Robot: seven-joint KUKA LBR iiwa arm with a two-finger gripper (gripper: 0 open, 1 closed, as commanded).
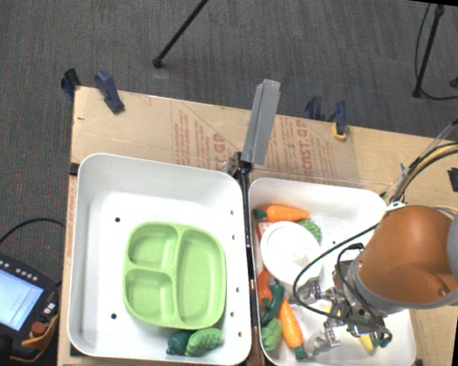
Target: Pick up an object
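The right bin (353,202) holds several toy foods. A carrot (285,214) lies at its far left, beside a white round dish (290,250) with a green piece (314,230) at its edge. A second carrot (290,324) lies near the front left among dark green pieces (275,298). My gripper (349,328) hangs low over the bin's front right, under the orange wrist band (409,256). A small yellow piece (369,343) lies right beside it. Nothing visibly lifted.
The left bin (85,242) carries a light green divided plate (175,274) and two green toy vegetables (197,341) at its front edge. A grey post (260,131) stands behind the wall between the bins. Cables loop from the wrist over the right bin.
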